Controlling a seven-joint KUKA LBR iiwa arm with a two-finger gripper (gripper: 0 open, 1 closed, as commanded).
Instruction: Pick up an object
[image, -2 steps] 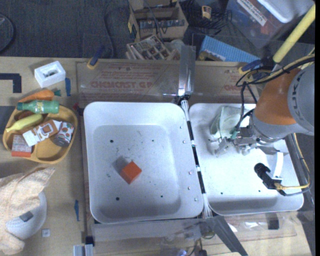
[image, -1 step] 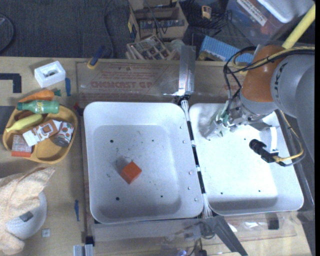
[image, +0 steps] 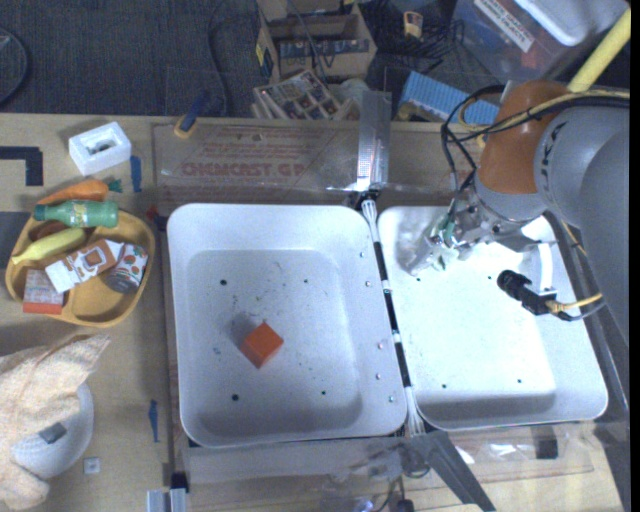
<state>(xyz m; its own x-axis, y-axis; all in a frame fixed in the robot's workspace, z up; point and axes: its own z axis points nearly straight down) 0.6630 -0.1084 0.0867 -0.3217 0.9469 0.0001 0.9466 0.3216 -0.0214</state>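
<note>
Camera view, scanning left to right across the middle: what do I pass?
Yellow bowl of toy food → left white bin → orange cube → right white bin → pincer above that bin's far left corner.

Two shallow white bins are carried side by side on the wooden desk (image: 60, 135), the left bin (image: 190, 300) touching the right bin (image: 590, 390) along one edge. At the desk's left, a yellow bowl (image: 100, 310) of packaged items, a small white box (image: 100, 147) and a beige cloth (image: 45, 390) are laid.
</note>
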